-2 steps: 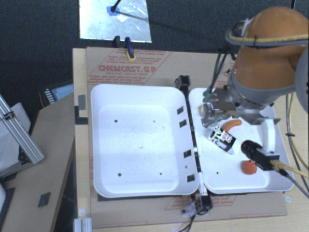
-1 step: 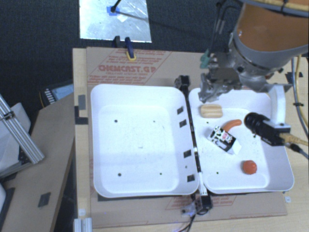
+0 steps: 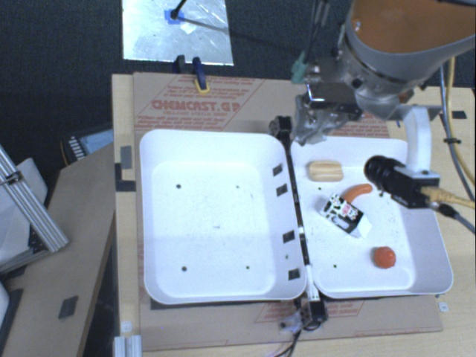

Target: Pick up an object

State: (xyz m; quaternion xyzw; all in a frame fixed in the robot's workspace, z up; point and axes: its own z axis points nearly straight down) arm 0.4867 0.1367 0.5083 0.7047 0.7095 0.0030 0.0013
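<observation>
The right bin (image 3: 424, 274) holds a tan bread-like block (image 3: 325, 171), an orange sausage-shaped piece (image 3: 355, 192), a small black-and-white box (image 3: 343, 214) and a red-orange ball (image 3: 384, 256). My gripper (image 3: 311, 131) hangs over the far left corner of the right bin, just beyond the tan block. Nothing shows between its fingers. The big grey and orange arm body fills the upper right and hides the bin's far edge.
The left bin (image 3: 156, 274) lies beside the right one, with a black clipped divider (image 3: 292, 207) between them. A black cylinder on a white bracket (image 3: 394, 177) juts over the right bin. A foil sheet (image 3: 177, 19) lies beyond the bench.
</observation>
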